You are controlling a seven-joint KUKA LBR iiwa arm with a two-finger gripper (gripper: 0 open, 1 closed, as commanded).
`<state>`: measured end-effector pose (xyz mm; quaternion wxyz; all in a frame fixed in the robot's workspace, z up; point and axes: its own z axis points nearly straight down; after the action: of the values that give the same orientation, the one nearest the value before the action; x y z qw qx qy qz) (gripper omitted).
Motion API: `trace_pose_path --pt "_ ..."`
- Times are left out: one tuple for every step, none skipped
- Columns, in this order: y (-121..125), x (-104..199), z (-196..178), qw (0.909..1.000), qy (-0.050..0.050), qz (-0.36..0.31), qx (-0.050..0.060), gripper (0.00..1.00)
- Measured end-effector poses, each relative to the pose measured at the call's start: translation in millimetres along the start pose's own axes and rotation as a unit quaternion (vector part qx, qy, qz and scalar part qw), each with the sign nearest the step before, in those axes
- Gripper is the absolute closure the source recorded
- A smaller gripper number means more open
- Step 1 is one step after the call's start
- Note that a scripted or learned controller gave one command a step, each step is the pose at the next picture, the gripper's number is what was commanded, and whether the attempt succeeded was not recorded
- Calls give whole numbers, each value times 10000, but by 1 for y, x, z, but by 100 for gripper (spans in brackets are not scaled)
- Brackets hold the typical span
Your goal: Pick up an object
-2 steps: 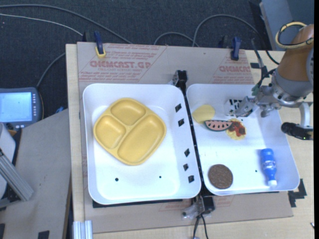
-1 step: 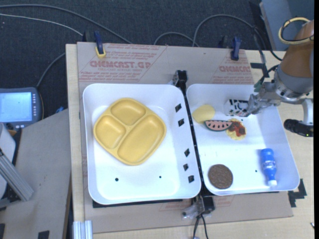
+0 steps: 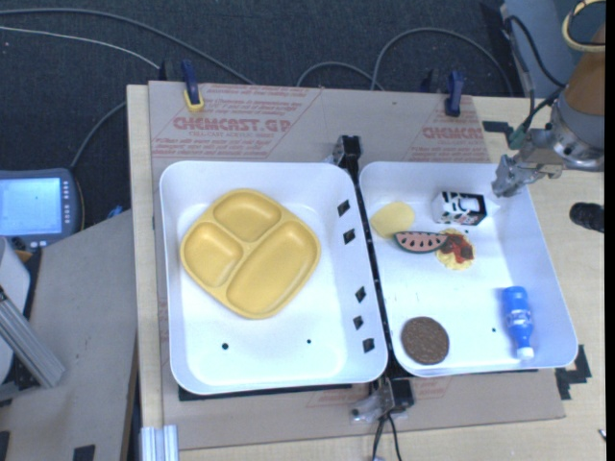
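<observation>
The black-and-white toy (image 3: 461, 206) lies near the far edge of the right bin (image 3: 548, 257), just left of and slightly nearer than my gripper (image 3: 506, 181), which hovers by the bin's far right corner; whether it is open I cannot tell. The board (image 3: 240, 113) beneath the bins reads "CHEMCAST GP".

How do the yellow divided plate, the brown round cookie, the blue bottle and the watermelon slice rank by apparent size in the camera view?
1. yellow divided plate, by far the largest.
2. brown round cookie, blue bottle and watermelon slice look too alike in extent to rank; their shapes differ.
</observation>
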<state>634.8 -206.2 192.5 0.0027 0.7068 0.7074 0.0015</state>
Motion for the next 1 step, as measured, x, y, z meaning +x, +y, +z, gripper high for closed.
trace_pose_path --pt "3 -4 -64 10000 -4 0 -9 100"
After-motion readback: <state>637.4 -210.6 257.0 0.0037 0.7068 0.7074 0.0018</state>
